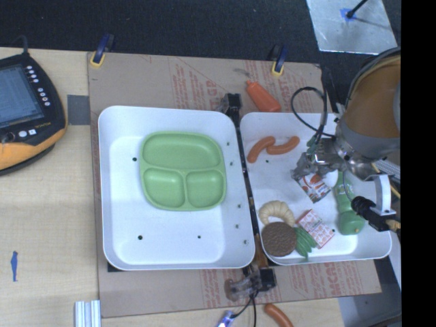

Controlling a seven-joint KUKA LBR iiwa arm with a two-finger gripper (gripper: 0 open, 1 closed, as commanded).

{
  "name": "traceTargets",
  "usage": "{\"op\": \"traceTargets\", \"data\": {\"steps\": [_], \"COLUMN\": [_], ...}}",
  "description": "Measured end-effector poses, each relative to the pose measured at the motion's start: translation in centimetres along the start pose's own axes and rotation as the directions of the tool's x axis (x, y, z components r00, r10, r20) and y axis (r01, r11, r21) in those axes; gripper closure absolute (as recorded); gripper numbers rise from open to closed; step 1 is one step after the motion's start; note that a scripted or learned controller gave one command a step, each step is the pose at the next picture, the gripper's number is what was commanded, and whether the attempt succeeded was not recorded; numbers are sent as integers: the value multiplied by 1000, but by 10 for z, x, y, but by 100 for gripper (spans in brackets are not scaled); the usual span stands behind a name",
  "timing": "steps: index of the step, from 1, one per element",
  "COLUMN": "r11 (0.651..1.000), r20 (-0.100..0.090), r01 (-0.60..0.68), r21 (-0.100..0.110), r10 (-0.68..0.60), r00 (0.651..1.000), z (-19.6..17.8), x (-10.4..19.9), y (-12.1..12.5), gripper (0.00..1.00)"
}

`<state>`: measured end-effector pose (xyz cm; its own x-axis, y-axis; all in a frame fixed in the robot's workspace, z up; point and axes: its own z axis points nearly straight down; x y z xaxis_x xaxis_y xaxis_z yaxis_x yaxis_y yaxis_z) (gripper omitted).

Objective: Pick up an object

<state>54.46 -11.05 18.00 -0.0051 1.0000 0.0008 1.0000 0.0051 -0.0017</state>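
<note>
left bin [116, 182]: green divided plate [182, 169] | right bin [272, 125]: sausages [272, 146], croissant [276, 211], cookie [279, 238], packets, green bottle [349, 216] | claw [315, 163]: over right bin, state cannot be told

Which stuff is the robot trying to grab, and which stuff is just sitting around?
For the job:
gripper
sausages
croissant
brown cookie
green bottle
snack packets

Just lying about:
green divided plate
orange carrot outside the bins
handheld controller
clamps
</note>
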Motion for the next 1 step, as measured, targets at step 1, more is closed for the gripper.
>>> {"op": "traceTargets", "data": {"steps": [1], "r11": [1000], "r20": [-1], "r01": [-1], "r21": [2], "r10": [1], "r00": [1000], "z": [-25], "x": [65], "y": [37], "gripper": [100]}}
